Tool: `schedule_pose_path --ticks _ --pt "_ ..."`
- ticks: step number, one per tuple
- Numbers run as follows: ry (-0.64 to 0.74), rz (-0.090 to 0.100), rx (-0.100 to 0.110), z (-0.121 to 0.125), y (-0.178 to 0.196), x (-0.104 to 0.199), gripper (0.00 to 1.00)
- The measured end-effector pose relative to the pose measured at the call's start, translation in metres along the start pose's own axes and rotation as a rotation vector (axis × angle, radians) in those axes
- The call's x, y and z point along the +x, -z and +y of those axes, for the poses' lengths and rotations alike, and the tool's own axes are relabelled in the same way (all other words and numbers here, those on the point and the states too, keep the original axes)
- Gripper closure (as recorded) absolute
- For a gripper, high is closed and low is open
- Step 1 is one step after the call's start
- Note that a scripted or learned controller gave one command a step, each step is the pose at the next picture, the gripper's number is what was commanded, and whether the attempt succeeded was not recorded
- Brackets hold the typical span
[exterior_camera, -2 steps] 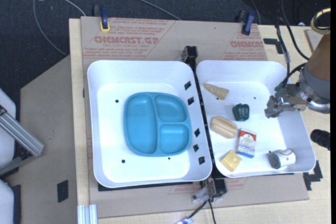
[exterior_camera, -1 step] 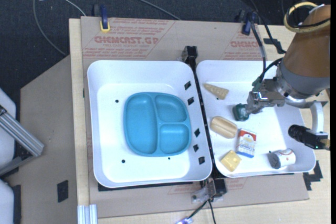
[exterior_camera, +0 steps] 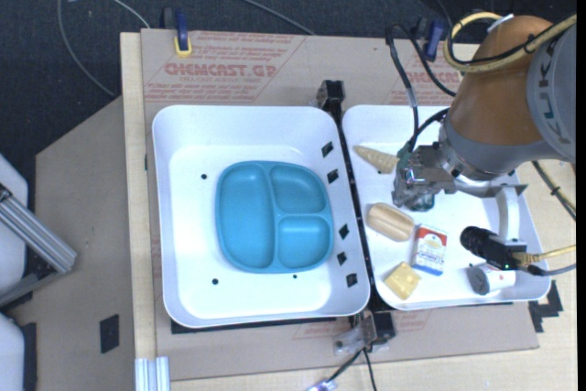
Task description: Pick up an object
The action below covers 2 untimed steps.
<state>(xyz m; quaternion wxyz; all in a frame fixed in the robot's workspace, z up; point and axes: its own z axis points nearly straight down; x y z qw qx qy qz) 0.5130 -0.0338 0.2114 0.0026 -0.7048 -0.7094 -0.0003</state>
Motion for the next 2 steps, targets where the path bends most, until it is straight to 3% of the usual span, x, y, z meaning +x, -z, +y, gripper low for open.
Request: schedule_pose_path --ticks 1,2 --pt "0.000 0.000 0.000 -0.013 0.005 0.056 1.00" --pt "0.001 -0.001 -0.005 -0.004 0.017 0.116 1.00"
